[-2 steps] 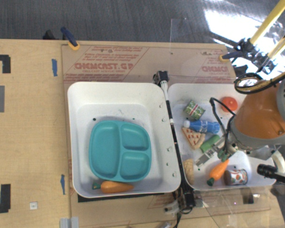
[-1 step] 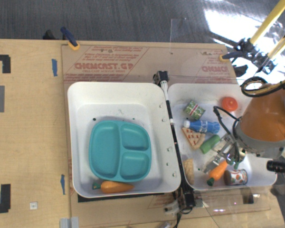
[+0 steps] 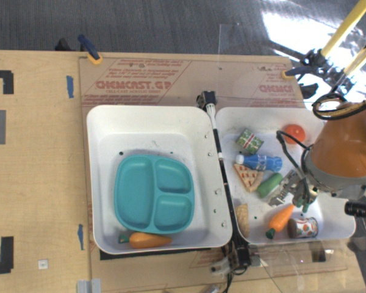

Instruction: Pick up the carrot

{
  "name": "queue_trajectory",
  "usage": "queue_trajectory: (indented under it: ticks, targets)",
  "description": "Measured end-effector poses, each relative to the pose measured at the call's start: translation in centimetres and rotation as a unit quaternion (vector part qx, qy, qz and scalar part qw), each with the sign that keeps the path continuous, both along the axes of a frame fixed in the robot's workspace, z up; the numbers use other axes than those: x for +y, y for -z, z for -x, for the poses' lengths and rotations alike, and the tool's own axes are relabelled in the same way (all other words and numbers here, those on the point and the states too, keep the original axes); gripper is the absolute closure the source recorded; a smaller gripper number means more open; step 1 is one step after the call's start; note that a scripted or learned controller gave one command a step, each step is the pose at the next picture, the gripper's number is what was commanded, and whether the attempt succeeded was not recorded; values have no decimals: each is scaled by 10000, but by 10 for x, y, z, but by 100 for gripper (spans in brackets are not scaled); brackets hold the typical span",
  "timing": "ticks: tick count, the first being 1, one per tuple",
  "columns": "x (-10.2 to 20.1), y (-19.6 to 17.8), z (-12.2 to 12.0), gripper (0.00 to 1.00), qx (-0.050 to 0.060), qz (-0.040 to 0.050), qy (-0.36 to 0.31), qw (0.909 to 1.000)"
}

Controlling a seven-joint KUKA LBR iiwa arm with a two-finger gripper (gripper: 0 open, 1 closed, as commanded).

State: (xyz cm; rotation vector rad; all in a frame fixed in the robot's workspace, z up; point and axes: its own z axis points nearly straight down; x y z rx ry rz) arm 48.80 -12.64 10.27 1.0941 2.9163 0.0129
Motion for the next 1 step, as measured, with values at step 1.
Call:
queue_trajectory:
  ticks: [1]
  targets:
    - [121, -83, 6, 100, 100, -45, 1064, 9943]
